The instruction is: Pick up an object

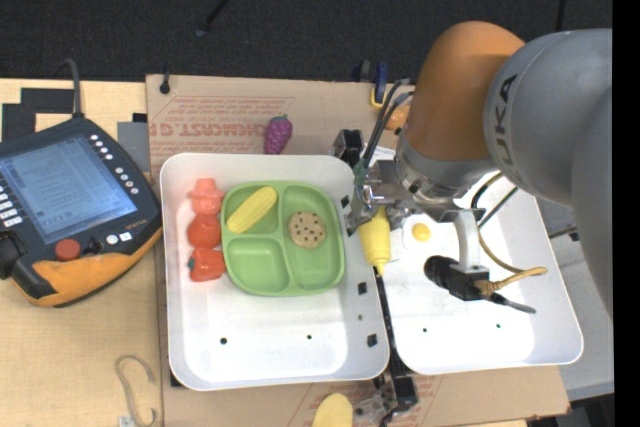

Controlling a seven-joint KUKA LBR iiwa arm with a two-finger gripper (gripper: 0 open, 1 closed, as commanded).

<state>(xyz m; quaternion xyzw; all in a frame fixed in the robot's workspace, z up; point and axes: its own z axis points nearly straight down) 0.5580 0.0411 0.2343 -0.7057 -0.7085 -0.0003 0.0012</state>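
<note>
One gripper (377,211), low at the right bin's (520,340) left wall; yellow object (376,243) beneath, presumably targeted; finger state indiscernible.

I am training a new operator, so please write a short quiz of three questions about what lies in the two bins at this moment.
1. True or false: the cookie lies in a compartment of the green tray.
2. Which food shares the tray with it? A) corn cob B) banana C) bread roll
3. Fill in: the fried egg lies in the ____ bin of the camera view.

Key: 1 true; 2 A, the corn cob lies in the upper-left compartment; 3 right.
</note>
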